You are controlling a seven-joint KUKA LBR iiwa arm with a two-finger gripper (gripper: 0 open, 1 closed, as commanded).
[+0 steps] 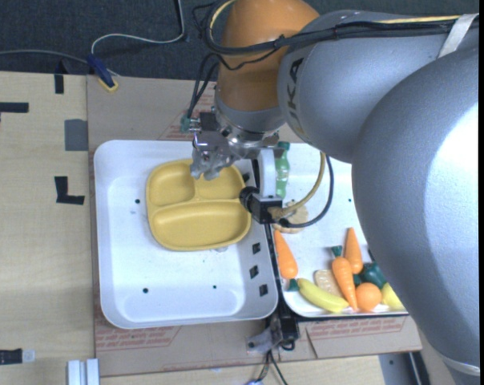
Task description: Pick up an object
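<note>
The gripper (207, 164) sits over the far rim of the yellow divided plate (198, 205) in the left bin (118, 239). Its claw's state cannot be told. Toy carrots (284, 255) and a banana (322, 296) (near corner) lie in the right bin (338, 175).

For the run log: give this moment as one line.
arm: over left bin | gripper: at top edge of yellow plate | grasp: none visible | right bin: carrots, banana

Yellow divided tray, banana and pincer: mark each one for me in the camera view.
Yellow divided tray (195, 219): camera view, on the floor of its large front compartment.
Banana (320, 296): camera view, on the middle of its curved body.
Pincer (207, 164): camera view, at its tip, above the tray's back edge.
</note>
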